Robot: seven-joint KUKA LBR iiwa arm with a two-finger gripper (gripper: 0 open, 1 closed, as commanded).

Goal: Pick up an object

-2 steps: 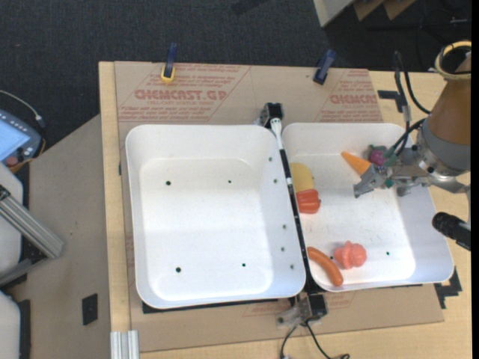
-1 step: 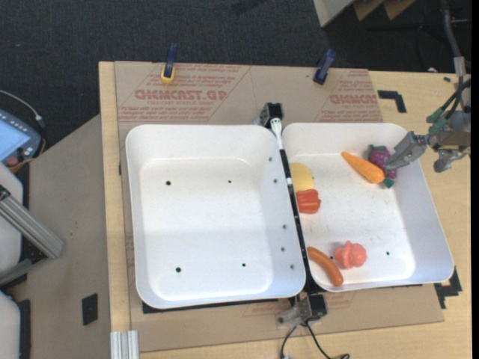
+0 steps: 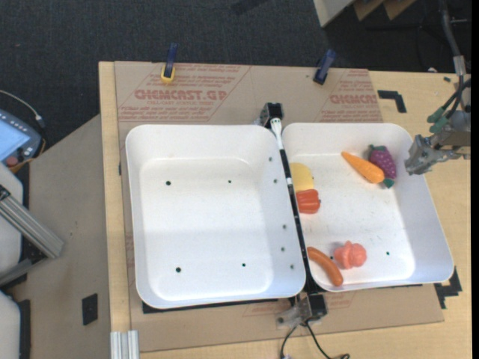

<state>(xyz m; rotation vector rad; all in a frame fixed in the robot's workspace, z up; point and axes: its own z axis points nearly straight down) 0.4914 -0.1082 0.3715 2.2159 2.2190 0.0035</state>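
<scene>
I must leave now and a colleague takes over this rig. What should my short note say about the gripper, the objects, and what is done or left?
Gripper: at the right rim of the right bin, over its far corner; nothing visible between its fingers.
Objects, all in the right bin: toy carrot and purple grapes touching, at the far right, closest to the gripper; yellow piece and red piece against the left wall; sausage and pink toy near the front edge.
Done: nothing picked up yet.
Left: choose one object, grasp it, lift it. The grapes or carrot seem the shortest reach.

Bright even light, soft shadows, sharp
</scene>
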